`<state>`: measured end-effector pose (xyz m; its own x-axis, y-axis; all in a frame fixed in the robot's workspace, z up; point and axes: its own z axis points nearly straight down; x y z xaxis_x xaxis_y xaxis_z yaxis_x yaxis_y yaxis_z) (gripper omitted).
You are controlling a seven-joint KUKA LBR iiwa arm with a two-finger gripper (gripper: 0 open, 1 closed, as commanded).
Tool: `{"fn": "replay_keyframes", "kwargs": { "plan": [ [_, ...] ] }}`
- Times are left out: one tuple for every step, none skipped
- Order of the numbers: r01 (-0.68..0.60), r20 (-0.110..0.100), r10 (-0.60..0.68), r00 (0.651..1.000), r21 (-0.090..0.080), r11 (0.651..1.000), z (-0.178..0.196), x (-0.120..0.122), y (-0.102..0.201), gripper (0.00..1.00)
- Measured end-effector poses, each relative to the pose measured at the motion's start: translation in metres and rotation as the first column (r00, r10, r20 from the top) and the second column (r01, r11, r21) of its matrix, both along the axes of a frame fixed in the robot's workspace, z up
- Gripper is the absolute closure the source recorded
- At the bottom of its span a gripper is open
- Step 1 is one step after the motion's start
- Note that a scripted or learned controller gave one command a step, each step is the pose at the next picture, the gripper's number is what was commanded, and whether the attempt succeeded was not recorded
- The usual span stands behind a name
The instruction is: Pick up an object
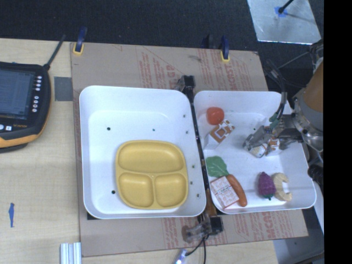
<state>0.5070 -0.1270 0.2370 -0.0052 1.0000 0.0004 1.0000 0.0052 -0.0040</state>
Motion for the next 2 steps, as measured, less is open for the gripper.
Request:
{"fn": "replay_keyframes", "kwargs": {
  "plan": [
    [-0.001,0.0,0.001,1.0,-0.001,1.0,-0.079,-0.029,-0.022,0.0],
    [-0.001,0.026,0.001,1.0,-0.011,1.0,-0.13,0.088,-0.064,0.0]
  ]
}}
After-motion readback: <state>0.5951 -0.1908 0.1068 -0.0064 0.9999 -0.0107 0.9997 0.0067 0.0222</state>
